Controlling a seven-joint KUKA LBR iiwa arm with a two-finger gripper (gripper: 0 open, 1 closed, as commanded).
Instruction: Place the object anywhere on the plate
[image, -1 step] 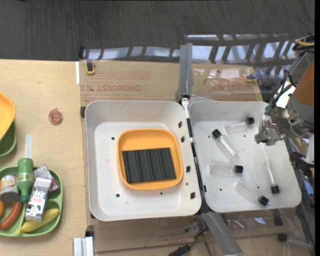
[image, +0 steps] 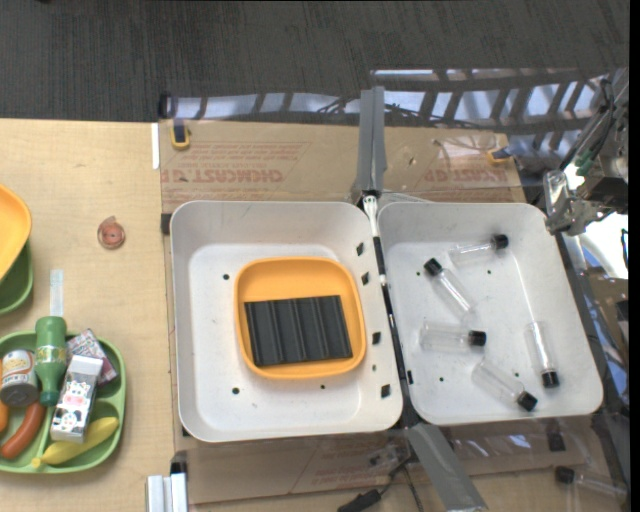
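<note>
Gripper aperture unreadable, nothing visibly held; clear vials lie just left, orange plate farther left. Descend squarely onto one vial.

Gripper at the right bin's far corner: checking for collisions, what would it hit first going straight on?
Probably the rim or floor of the right bin at that corner, since the gripper seems to point down there; depth is unclear. The nearest vial lies further left.
</note>
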